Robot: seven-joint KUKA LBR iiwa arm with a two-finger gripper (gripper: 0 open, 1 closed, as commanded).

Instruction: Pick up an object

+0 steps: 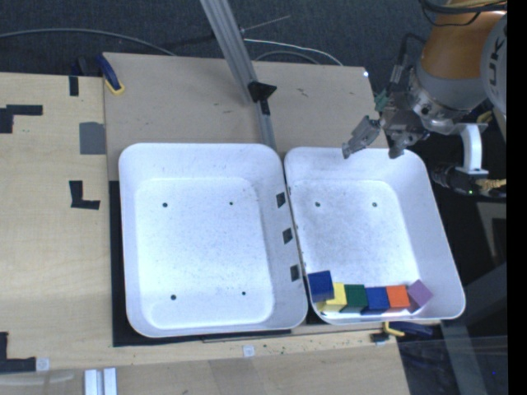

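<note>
Several small blocks line the front wall of the right bin [428, 212]: a blue one [319, 284] on the left, then yellow [335, 298], green [355, 295], another blue [377, 298], orange [398, 296] and purple [419, 292]. My gripper [376, 142] hangs over the back rim of the right bin, far from the blocks. Its two fingers stand apart with nothing between them. The grey arm with its orange band [465, 35] comes in from the upper right.
The left bin [132, 220] lies beside the right one. A slanted metal pole [235, 48] rises behind the bins. Cables lie on the dark floor at the back, and black tape marks are on the bench at left.
</note>
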